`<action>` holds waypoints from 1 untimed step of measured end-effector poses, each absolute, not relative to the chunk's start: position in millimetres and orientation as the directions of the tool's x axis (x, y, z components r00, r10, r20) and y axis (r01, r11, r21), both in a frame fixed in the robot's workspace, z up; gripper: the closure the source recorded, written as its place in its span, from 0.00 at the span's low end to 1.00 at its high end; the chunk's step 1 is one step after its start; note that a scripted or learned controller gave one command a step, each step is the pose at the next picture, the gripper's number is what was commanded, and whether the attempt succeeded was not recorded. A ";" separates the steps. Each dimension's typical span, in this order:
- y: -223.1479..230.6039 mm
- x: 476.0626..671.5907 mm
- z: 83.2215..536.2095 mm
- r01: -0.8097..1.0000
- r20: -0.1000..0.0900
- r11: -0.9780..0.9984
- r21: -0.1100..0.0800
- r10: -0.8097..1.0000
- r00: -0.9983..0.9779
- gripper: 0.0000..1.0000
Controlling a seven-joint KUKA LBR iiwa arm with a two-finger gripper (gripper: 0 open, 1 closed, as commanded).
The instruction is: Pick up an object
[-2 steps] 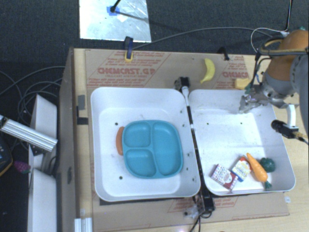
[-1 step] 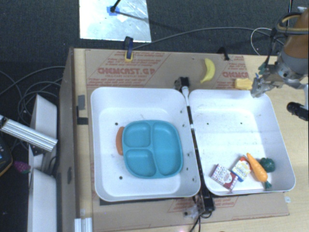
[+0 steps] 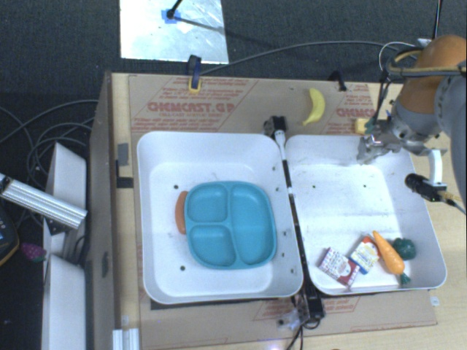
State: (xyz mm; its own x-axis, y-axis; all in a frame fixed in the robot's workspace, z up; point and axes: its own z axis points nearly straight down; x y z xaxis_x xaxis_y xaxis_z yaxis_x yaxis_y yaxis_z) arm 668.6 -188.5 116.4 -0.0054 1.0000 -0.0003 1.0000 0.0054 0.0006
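The right bin (image 3: 343,195) holds a small heap at its near right corner: an orange carrot (image 3: 388,252) with a dark green top (image 3: 405,249), a white and orange packet (image 3: 365,255) and a red and white box (image 3: 336,265). My gripper (image 3: 370,146) hangs over the far right corner of that bin, well away from the heap, with nothing visible between its fingers. The left bin (image 3: 168,166) holds a blue divided plate (image 3: 230,223) with an orange sausage-like piece (image 3: 180,211) at its left edge.
A yellow banana (image 3: 316,106) lies on the cardboard behind the bins. A small yellow item (image 3: 360,125) sits on the cardboard beside the gripper. Cables run across the back, and a black clamp (image 3: 277,125) sits at the divider between the bins.
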 end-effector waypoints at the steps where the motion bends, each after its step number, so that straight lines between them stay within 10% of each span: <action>1: -207.3 668.5 182.6 1.000 -0.003 0.002 0.008 1.000 -0.002 1.00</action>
